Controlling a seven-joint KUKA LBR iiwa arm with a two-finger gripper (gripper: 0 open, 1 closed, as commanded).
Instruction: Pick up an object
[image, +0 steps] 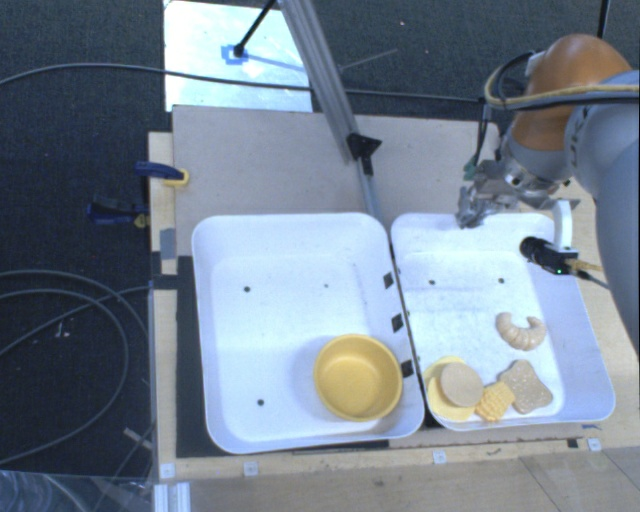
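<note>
Camera view: left bin (230, 300) holds a yellow bowl (358, 376); right bin (580, 330) holds a croissant (521, 330); pincer (470, 215) state unclear.

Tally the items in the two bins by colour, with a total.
Yellow: 3 – bowl, plate, waffle
Tan or beige: 3 – croissant, toast, round cookie
Total: 6
</note>
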